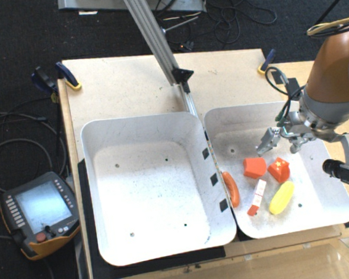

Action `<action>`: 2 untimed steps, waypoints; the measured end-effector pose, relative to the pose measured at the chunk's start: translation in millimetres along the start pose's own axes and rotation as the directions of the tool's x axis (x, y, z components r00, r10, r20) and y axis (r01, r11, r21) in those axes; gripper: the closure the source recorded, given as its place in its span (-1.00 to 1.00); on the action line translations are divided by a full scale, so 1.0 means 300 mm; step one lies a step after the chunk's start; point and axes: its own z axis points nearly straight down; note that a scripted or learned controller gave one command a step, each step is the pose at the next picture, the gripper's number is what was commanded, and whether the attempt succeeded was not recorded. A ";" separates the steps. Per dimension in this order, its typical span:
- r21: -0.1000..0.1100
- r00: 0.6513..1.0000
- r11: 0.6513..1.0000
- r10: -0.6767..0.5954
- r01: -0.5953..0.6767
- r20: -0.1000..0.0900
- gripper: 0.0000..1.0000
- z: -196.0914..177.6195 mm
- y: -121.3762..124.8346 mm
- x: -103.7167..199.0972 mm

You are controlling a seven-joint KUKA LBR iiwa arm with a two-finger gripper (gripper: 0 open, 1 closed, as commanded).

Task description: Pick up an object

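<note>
Of the two shallow white plastic bins, the left bin (145, 188) lies beside the right bin (330, 203), over which my grey arm with its orange band (336, 81) reaches. My two-finger gripper (281, 140) hangs with its fingers spread apart and nothing between them. Just below it sit an orange block (255, 167) and a red block with a pale spot (279, 169). Further down lie a yellow lemon-shaped piece (281, 198), an orange sausage-shaped piece (232, 188) by the bin's left wall, and a small red-and-white stick (257, 196).

Matt white plastic bins (143, 133), pale wooden bench (125, 85), glossy yellow plastic lemon (281, 198)
</note>
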 end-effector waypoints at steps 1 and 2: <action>-0.004 1.000 1.000 0.001 -0.001 0.001 -1.00 -0.008 0.003 0.000; 0.001 1.000 1.000 0.001 -0.001 0.000 -1.00 0.195 0.015 0.024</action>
